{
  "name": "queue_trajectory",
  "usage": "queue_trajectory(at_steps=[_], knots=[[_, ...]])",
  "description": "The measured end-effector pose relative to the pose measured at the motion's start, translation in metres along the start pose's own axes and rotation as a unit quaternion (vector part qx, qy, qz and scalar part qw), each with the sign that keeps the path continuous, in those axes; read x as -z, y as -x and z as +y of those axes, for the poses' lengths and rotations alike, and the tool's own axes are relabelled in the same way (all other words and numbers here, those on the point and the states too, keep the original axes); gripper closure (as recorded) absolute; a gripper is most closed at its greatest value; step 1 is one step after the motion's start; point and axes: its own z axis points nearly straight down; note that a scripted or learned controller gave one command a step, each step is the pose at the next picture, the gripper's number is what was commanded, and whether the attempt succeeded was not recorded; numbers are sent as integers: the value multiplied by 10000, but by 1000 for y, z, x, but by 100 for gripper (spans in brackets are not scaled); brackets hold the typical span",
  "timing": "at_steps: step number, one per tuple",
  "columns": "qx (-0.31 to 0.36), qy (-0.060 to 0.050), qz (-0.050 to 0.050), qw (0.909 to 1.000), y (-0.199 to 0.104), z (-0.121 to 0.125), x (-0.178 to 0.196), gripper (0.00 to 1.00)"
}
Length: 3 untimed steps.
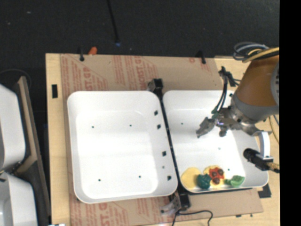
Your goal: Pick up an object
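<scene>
The right bin [188, 108] serves as the landmark here. The arm [257, 86] comes in over its far right corner, the orange band sitting above the bin's right rim. The gripper [212, 126] hangs over the bin's bare white floor, roughly at the bin's middle, with its two fingers [203, 129] spread apart and nothing between them; the view is soft there, so how wide they stand is hard to judge, though a gap does seem to show.

The objects lie together along the right bin's near wall, well apart from the gripper. A pale yellow round piece [189, 177] sits closest to the bin's near left corner. Just beside it is a teal lump [203, 182], then a red and yellow toy [216, 173], and a green piece [235, 180] toward the near right corner.

The left bin [84, 112] lies against the right bin's left wall.
</scene>
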Motion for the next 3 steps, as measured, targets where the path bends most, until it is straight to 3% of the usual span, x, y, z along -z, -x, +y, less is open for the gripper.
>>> queue_trajectory(at_steps=[1,2,3], knots=[[-10,-66,10,10000,21,-39,-99,0],[15,37,-4,10000,8,-28,27,0],[1,-74,14,10000,11,-41,-97,0]])
